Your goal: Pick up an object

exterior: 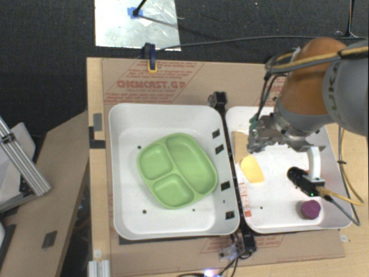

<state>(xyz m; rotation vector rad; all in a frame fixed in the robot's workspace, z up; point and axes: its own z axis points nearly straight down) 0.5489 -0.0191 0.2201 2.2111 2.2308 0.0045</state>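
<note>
A yellow rounded object (252, 169) lies in the right bin (277, 218) near its left wall. A small purple object (311, 209) rests toward the front right corner of the same bin. My gripper (255, 145) hangs over the right bin's left part, just above and behind the yellow object. I see nothing held in it.
The left bin (127, 212) holds a green divided plate (176, 169). A black divider with clips (228, 166) runs between the two bins. The arm's grey and orange body (314, 79) looms over the back of the right bin.
</note>
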